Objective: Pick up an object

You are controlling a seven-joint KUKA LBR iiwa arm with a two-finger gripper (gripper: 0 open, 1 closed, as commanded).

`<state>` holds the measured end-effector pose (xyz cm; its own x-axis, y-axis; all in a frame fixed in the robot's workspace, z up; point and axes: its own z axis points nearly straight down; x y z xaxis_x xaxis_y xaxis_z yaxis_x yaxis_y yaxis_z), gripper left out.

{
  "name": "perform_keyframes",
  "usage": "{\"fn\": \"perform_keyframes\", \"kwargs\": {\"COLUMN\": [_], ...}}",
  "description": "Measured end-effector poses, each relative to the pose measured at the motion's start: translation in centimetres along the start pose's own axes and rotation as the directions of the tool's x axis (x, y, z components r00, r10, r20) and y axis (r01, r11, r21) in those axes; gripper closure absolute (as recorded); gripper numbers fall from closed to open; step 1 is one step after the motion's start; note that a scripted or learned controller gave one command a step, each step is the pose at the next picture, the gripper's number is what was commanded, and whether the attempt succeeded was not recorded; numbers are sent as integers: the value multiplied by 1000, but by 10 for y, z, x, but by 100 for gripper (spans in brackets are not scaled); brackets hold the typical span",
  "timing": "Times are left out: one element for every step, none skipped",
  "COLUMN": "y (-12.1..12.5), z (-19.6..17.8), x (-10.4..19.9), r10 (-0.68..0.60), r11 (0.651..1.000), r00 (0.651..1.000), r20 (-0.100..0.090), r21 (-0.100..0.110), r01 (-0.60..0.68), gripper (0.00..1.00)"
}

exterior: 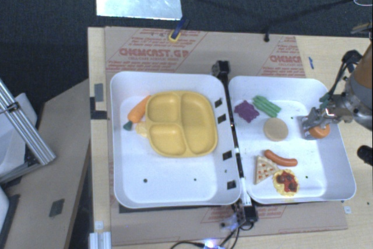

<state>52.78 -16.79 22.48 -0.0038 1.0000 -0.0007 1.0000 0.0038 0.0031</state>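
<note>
The pincer (315, 123) is seen low in the right-hand shallow white plastic bin (335, 183), set directly over a small round orange toy piece (320, 132), which lies just right of the round beige disc (275, 129); whether its jaws are spread or pressed together cannot be told. The orange piece peeks out just below and to the right of the tip, so hardly any sideways travel is judged necessary. Being round, it shows no long axis and no pointing direction, so any closing angle should serve.
</note>
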Motion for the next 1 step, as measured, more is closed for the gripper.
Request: {"fn": "perform_keyframes", "kwargs": {"y": [-3], "z": [10], "x": [51], "r10": [-5], "r11": [1000], "r00": [1000], "r20": [-3], "r21": [2], "r01": [5], "gripper": [100]}}
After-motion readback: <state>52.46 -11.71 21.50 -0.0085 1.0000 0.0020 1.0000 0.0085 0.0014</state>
